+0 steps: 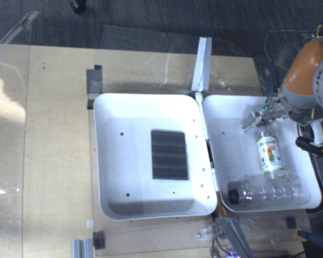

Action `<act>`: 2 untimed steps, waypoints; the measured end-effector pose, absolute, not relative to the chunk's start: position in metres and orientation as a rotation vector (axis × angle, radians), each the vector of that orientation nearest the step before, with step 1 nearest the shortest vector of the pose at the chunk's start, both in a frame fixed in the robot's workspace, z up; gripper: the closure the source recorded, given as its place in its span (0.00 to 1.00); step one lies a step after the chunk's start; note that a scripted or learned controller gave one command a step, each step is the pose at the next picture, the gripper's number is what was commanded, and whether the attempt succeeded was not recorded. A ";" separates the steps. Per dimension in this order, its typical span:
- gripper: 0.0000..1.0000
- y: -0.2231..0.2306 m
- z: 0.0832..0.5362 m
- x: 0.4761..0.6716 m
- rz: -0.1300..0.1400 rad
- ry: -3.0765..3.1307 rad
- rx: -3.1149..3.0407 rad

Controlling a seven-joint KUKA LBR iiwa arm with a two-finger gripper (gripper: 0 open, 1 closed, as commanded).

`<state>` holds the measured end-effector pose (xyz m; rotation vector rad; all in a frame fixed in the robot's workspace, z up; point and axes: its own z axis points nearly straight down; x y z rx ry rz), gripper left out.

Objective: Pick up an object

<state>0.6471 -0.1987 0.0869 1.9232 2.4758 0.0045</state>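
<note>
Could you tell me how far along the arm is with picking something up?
Nothing looks picked yet. The gripper is low in the right bin, just above the small bottle, with nothing visibly between its fingers. The clear bottle lies along the near wall. Closing on an object and lifting it remain.

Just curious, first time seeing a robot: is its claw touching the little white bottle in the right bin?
Cannot tell. In the camera view the gripper hangs just above the white bottle's top end, too blurred to show contact or a gap.
</note>
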 end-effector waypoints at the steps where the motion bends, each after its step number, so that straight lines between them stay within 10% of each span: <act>1: 0.00 -0.204 0.097 0.655 0.005 2.530 1.851; 2: 0.00 -0.193 0.157 0.671 0.006 2.382 2.036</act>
